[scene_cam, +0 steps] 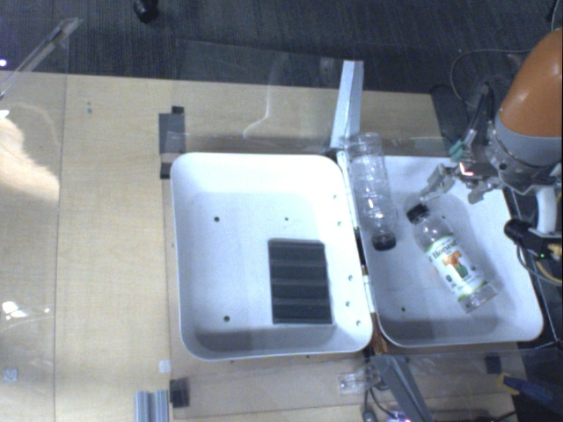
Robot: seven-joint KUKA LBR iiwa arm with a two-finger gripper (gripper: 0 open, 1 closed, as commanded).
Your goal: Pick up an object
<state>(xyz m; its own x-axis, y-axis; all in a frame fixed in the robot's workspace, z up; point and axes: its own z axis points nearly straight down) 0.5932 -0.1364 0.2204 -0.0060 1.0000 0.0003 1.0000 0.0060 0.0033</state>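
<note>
Tool (451, 176) hangs over the right bin's (519, 319) far edge; whether its tips are apart or together I cannot tell. Just below it lies a labelled bottle (449, 262), cap toward the tool. Another clear bottle (369, 192), possibly empty, lies along the bin's left wall. A dark ribbed block (300, 280) rests in the left bin (202, 236).

Orange band (532, 82) above grey wrist (526, 148); black cables (530, 236) alongside.
</note>
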